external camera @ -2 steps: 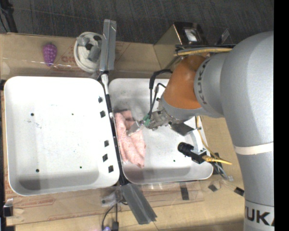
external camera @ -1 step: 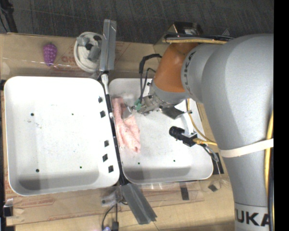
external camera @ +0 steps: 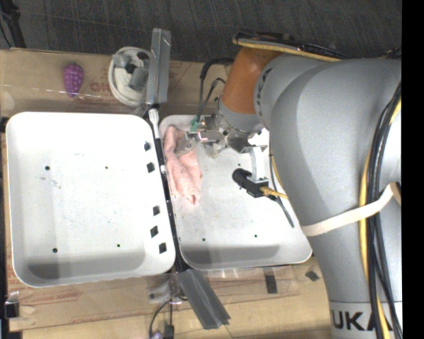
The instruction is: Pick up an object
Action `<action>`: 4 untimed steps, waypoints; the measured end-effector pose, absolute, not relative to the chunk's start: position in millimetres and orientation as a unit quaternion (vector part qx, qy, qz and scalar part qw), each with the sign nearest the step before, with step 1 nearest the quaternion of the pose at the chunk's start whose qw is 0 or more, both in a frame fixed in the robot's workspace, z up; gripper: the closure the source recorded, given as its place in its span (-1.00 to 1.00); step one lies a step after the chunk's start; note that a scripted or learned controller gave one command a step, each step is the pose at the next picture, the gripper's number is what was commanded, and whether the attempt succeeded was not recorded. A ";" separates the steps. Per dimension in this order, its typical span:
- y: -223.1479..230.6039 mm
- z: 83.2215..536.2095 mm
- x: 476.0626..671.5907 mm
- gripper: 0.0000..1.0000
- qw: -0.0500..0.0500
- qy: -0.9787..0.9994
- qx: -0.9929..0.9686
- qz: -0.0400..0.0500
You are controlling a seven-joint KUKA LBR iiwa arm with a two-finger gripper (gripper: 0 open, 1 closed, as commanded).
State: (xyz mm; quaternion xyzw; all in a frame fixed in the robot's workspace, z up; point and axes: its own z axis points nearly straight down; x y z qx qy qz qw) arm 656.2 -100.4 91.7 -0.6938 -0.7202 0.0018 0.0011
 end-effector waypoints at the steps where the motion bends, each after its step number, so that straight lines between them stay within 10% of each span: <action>1: -104.2 92.4 581.9 -1.00 0.001 -0.692 -0.722 0.001; 2: -97.2 92.3 647.8 -1.00 0.001 -0.716 -0.699 0.001; 3: -127.3 92.7 579.3 -1.00 0.001 -0.707 -0.708 0.001; 4: -94.7 93.0 607.9 -1.00 -0.001 -0.745 -0.667 0.001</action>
